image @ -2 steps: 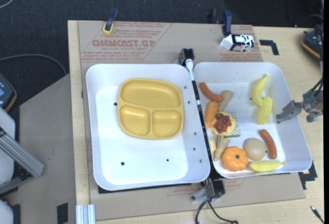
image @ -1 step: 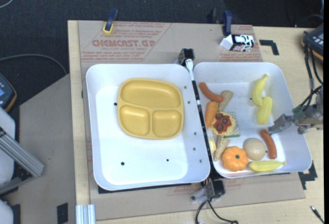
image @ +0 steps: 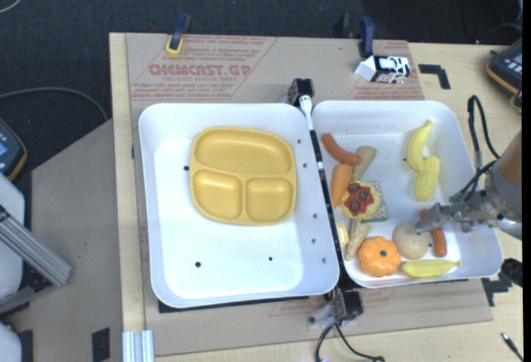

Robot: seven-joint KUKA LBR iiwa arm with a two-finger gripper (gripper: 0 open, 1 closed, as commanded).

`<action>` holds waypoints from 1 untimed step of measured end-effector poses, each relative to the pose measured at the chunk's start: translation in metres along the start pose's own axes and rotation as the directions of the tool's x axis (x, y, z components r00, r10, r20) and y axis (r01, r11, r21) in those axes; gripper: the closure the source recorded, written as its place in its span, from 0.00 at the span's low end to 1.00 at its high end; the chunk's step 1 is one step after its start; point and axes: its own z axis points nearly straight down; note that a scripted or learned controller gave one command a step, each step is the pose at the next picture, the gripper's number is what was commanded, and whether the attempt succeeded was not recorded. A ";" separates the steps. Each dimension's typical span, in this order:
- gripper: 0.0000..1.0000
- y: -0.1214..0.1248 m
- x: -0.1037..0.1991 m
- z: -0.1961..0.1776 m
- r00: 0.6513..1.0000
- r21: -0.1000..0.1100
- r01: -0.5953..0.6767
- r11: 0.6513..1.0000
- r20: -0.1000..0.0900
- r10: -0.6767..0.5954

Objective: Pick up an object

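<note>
Low in the right white bin (image: 465, 124), a small red sausage-shaped toy (image: 438, 241) lies beside a round beige toy (image: 411, 241), with the gripper (image: 444, 219) just above it at the bin's right side; whether it is open or closed cannot be told. Nearby lie an orange toy pumpkin (image: 380, 256), a yellow toy banana (image: 430, 267) and an orange toy carrot (image: 341, 183). The left white bin (image: 158, 211) holds a yellow three-compartment plastic tray (image: 244, 174).

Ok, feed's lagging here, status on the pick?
Gripper low in right bin, by red sausage and potato. Nothing seen held. Toy food crowded around.
</note>
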 end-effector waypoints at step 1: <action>0.00 0.004 0.001 0.028 1.000 -0.013 0.000 1.000 -0.001 -0.001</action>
